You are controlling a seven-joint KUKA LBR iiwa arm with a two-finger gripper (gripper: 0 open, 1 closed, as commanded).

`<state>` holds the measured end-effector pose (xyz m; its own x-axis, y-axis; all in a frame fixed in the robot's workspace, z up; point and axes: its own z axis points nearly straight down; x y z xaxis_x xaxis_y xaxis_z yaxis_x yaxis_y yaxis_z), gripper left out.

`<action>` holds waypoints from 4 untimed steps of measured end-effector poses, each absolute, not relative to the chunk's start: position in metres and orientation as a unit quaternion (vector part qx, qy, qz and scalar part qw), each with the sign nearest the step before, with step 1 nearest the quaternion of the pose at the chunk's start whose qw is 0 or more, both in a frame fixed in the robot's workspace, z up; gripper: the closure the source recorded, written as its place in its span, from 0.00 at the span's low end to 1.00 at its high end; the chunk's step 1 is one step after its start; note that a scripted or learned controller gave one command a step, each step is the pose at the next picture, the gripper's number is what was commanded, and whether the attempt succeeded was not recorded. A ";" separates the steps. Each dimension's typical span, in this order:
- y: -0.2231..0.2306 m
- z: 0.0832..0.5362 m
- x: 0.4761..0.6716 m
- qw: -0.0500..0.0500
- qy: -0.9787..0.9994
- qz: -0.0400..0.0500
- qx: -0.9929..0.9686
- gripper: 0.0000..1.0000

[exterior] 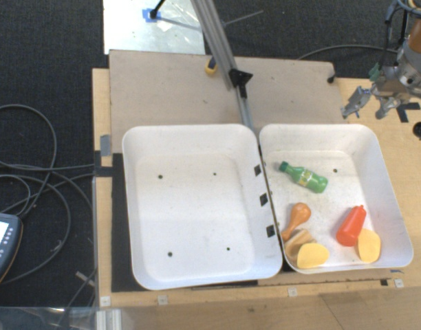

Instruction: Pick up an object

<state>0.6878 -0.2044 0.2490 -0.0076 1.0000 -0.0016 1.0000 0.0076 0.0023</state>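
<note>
**End effector spread open above the far right corner, objects lying in the right bin**

The end effector (371, 106) hangs at the far right of the desk (279, 81), just beyond the far rim of the right bin (389, 177). Its two fingers are spread wide apart with nothing between them. The grey arm with its orange band comes in from the upper right corner.

All the loose objects lie in the right bin. A green bottle (304, 177) lies on its side near the middle of the bin, cap pointing left and toward the far side. Nearer the camera, an orange drumstick-shaped piece (297, 216) rests close to the bin's left wall, with a tan piece (301, 237) just beside its near end. A yellow round piece (312, 256) sits at the near edge, touching or almost touching the tan piece. To the right, a red bottle (351, 225) lies tilted, and a second yellow piece (369, 245) lies against its near end.

The left bin (197, 205) sits beside the right one, their inner rims touching. A grey pole (217, 33) slants across the far side of the desk.
</note>
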 end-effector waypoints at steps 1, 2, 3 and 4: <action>-0.205 0.249 0.688 0.001 0.710 0.000 0.704 0.00; -0.209 0.206 0.685 0.000 0.708 -0.001 0.706 0.00; -0.203 0.163 0.687 0.000 0.709 0.000 0.705 0.00; -0.200 0.101 0.689 -0.001 0.710 -0.001 0.704 0.00</action>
